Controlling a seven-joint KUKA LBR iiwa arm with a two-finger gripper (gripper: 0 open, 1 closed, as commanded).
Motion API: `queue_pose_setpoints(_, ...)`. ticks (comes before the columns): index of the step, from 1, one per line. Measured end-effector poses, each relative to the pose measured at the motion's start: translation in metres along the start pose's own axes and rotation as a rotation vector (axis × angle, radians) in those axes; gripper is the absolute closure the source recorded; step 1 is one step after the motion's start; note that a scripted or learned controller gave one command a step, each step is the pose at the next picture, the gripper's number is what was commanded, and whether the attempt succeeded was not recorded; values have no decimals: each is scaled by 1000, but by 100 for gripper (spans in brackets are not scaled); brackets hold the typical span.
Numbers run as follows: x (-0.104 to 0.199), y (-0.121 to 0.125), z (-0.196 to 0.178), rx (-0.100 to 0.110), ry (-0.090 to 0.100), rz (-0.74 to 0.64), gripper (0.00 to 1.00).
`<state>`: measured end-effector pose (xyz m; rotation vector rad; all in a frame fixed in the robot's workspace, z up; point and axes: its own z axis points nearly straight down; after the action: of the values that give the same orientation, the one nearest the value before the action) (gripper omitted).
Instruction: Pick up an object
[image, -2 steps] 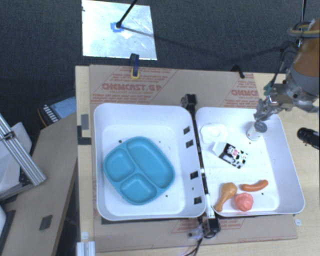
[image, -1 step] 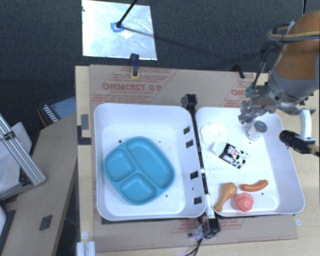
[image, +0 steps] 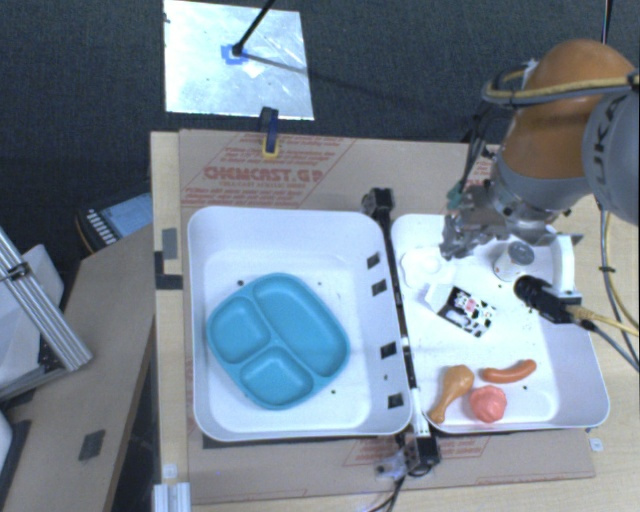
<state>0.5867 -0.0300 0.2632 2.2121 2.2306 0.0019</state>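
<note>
My gripper (image: 456, 240) hangs over the far left corner of the right bin (image: 580, 330), just above a small white round object (image: 420, 266) that blends with the bin floor. A white carton with black cow spots (image: 463, 308) lies a little nearer the camera, below the gripper. Along the bin's near edge lie a tan drumstick (image: 452, 388), an orange sausage (image: 508, 372) and a pink lump (image: 488, 403). I see nothing held in the gripper.
The left bin (image: 230, 235) holds a blue divided plate (image: 278, 340). A black divider with clips (image: 392, 300) runs between the bins. A black cylinder with a cable (image: 545, 298) juts from the arm over the right bin's far right.
</note>
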Motion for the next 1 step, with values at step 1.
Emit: queue_pose_setpoints(1, 61, -9, 10, 1, 1, -1, 100)
